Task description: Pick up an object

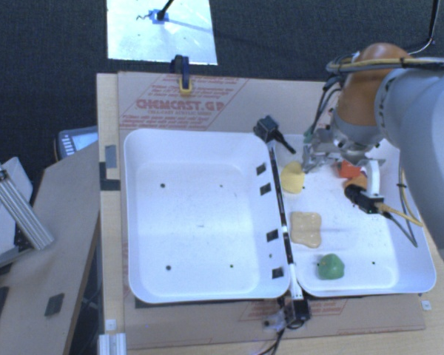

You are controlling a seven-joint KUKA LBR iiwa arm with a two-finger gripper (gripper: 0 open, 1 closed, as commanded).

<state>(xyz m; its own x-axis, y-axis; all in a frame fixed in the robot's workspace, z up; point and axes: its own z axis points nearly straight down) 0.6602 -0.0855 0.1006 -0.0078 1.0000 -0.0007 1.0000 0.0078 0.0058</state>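
Claw (311,160) beside yellow object (293,177)

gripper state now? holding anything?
Gripper: open or shut cannot be told; it sits low in the right bin by the yellow object.

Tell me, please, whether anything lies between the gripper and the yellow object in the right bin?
Nothing visible does. The gripper hangs right beside the yellow object; the beige piece and green object lie nearer the camera.

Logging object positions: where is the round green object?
The round green object lies in the right white bin, near its front edge, just below the flat beige piece.
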